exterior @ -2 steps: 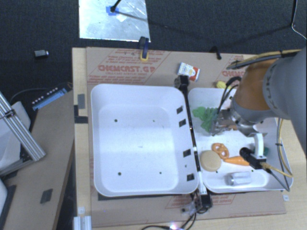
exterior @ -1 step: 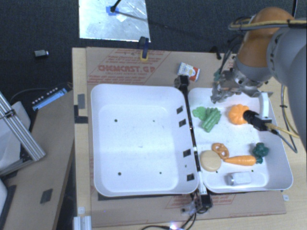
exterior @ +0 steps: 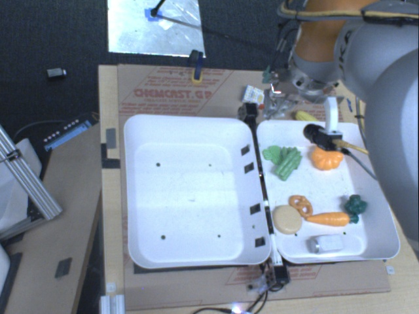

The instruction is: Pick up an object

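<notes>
Picking status: not done, by my read; nothing is seen held by the end effector (exterior: 276, 103), and every item lies on the bin floor.
End effector: at the far left corner of the right bin (exterior: 330, 188), about over the rim and close to the divider between the bins.
End effector state: cannot tell whether apart or together, as it is blurred and partly hidden under the wrist.
Arm (exterior: 366, 38): grey with an orange band, reaching in from the far right.
Green vegetable (exterior: 283, 160): far left part of the right bin; the closest loose item to the end effector, but apart from it.
Orange piece (exterior: 326, 159): just right of the green vegetable, not touching it.
Yellow piece (exterior: 304, 116): by the far rim, right of the end effector, partly hidden.
Pretzel (exterior: 300, 205): middle of the bin, just beside the beige disc (exterior: 287, 220); contact unclear.
Carrot (exterior: 329, 219): lying flat to the right of the beige disc, its green top (exterior: 356, 205) toward the right.
Grey cylinder (exterior: 326, 243): on its side by the near edge.
Left bin (exterior: 190, 195): left of the right bin, sharing the divider.
Left to do: the whole pick, I judge: settle on a target, come down, grip, lift clear.
</notes>
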Robot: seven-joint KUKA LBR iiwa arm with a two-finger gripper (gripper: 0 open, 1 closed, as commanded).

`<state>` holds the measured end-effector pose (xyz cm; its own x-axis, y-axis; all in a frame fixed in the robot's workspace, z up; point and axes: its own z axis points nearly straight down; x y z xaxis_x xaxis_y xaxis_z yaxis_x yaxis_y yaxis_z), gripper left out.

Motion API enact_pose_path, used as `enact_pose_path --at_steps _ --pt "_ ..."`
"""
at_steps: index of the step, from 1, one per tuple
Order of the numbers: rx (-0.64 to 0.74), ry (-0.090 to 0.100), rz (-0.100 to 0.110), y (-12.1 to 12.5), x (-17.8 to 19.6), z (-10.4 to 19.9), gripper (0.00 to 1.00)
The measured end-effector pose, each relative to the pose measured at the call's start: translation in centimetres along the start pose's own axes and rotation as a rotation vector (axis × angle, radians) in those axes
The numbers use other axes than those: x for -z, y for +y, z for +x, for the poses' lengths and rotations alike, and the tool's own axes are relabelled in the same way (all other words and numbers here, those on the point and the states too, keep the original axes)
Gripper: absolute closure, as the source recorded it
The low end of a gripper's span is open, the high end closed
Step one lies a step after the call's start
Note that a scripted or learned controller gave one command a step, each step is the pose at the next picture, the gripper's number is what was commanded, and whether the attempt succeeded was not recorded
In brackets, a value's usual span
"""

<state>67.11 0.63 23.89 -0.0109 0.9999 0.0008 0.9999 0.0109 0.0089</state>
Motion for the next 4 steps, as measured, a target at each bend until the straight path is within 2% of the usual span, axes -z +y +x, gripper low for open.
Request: enact_pose_path --at_steps 1,2,3,4 --pt "0.004 0.004 -0.006 0.0 10.3 9.7 1.00" --pt "-0.004 0.003 -0.009 -3.2 22.8 9.6 1.00" --pt "-0.006 -0.001 0.003 0.2 23.9 9.8 1.00" --pt "-0.015 -0.003 0.007 0.0 23.0 2.8 1.00"
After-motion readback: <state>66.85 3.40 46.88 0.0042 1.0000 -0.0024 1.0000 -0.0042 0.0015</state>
